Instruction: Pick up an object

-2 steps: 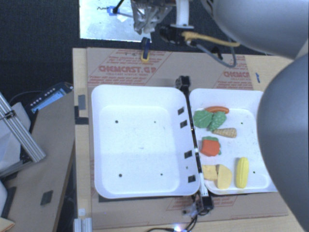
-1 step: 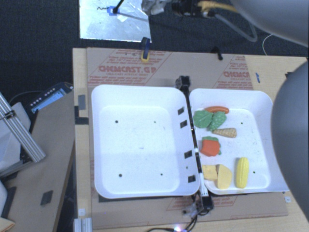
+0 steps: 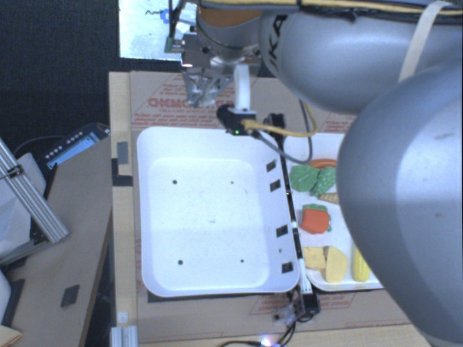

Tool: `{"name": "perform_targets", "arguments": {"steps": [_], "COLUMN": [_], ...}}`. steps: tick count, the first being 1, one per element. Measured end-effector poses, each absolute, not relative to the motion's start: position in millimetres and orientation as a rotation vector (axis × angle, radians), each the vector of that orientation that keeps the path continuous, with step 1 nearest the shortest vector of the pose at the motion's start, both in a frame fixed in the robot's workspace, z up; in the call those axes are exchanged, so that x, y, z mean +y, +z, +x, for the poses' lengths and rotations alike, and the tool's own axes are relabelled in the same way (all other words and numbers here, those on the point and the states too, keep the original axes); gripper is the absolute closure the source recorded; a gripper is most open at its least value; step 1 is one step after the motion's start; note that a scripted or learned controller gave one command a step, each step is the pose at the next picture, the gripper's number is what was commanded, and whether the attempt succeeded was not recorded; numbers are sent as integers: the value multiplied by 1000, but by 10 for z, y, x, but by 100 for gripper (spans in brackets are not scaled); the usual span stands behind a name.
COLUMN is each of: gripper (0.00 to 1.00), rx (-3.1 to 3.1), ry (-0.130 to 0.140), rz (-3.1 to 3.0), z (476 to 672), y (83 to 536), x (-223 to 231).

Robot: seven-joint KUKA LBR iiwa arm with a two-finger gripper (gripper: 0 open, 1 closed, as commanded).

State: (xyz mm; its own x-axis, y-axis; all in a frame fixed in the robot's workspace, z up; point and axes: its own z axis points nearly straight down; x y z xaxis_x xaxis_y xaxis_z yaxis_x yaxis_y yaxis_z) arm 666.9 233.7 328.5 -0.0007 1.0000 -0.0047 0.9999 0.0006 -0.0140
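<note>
Grey arm; red "CHEM" lettering on cardboard.

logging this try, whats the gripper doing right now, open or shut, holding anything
Gripper: above the far edge of the left bin, over the cardboard; open or shut cannot be told, and nothing is visibly held.

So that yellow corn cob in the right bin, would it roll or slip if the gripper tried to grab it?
The corn cob looks long and rounded, so it would probably roll sideways if nudged. Its glossy, plastic-looking surface suggests it is stiff and light, perhaps slippery. It lies close to a yellow piece, which may crowd a finger.
</note>
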Motion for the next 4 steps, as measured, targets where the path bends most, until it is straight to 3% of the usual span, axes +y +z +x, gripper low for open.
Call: {"name": "perform_targets", "arguments": {"steps": [1,2,3,4], "gripper": [100,100,100,100], "rx": [-2235,-2223,-2221,-2234], "ry": [-31,-8,20,-28], "rz": [-2222,-2223,-2211,-2220], "z": [6681,6684,6671,6616], "y": [5050,5378,3713,5316], "x": [2345,2033,2254,2346]}}
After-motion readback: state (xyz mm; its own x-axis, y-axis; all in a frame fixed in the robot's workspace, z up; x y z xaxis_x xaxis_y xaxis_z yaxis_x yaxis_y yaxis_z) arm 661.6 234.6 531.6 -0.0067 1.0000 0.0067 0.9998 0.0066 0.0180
